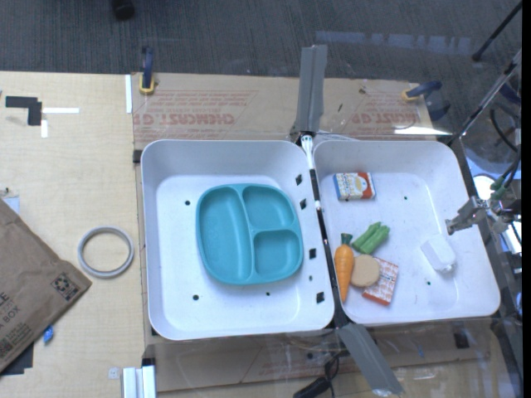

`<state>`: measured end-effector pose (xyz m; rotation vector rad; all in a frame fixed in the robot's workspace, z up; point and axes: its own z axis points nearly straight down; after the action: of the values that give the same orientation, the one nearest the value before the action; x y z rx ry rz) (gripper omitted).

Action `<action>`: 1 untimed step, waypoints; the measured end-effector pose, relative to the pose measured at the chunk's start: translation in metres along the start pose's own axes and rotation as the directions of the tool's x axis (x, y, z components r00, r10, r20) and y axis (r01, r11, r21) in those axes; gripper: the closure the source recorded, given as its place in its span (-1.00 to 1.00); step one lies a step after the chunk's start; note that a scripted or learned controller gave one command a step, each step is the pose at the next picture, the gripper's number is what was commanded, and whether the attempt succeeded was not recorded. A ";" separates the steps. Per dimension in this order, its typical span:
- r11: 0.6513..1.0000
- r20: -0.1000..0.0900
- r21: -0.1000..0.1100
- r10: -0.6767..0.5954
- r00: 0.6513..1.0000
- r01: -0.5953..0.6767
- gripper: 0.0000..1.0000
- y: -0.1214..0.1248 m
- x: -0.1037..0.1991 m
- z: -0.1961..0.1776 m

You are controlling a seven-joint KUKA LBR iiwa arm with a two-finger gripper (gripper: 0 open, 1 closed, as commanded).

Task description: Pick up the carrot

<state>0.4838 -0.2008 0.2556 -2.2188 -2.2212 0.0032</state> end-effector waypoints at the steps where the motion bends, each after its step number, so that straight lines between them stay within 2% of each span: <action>1: 0.991 0.002 -0.002 -0.135 0.991 0.135 -1.00 0.028 0.083 -0.057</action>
<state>0.5114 -0.1177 0.3123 -2.0657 -2.3679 0.0021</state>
